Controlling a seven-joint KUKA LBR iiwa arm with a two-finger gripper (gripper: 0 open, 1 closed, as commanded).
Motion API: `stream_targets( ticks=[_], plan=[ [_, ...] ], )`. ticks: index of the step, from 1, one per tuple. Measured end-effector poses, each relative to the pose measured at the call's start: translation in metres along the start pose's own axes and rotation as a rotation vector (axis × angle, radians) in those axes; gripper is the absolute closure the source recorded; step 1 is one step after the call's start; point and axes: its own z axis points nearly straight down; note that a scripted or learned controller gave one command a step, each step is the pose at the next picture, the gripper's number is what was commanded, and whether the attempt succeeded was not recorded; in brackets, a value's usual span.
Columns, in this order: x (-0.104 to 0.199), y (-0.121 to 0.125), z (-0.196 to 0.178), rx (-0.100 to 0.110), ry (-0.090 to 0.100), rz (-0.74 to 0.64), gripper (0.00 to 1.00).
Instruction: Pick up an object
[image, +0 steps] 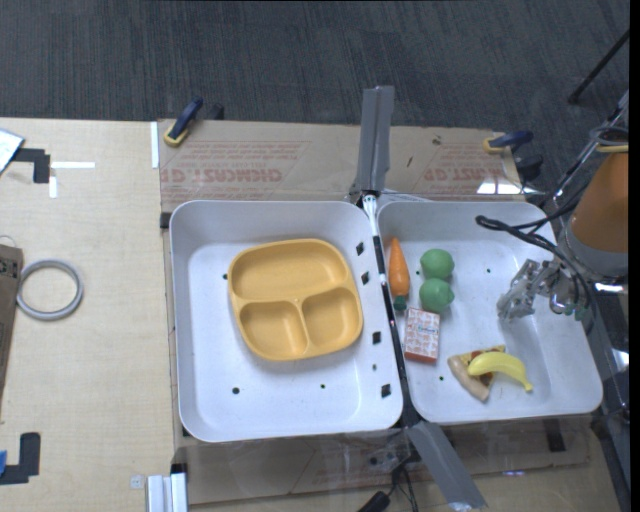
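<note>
- Camera view: the gripper (522, 293) hangs in the right bin (570, 395), just above and right of the banana (503, 367); whether it is open I cannot tell, and nothing shows in it.
- The banana probably handles light, smooth and curved; best pinched across its middle.

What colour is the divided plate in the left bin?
Yellow-orange, plain, seen clearly in the camera view: the divided plate.

A robotics lab: two white bins (190, 330) sit on a plywood desk (80, 400) over cardboard (260, 165) held by blue clamps (183, 120), with grey carpet (250, 50) beyond, a tape roll (45, 289), and loose cables (520, 225) by the arm (605, 205).
</note>
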Motion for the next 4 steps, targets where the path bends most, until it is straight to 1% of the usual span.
stream_targets(
  ticks=[1,2,3,4],
  plan=[
    [0.008,-0.004,0.001,0.001,0.002,0.231,1.0],
    [0.03,-0.012,0.0,0.0,0.001,-0.176,1.0],
    [0.007,-0.002,0.0,-0.001,-0.003,-0.723,1.0],
    [-0.046,0.019,-0.042,0.0,-0.004,-0.141,1.0]
  ],
)
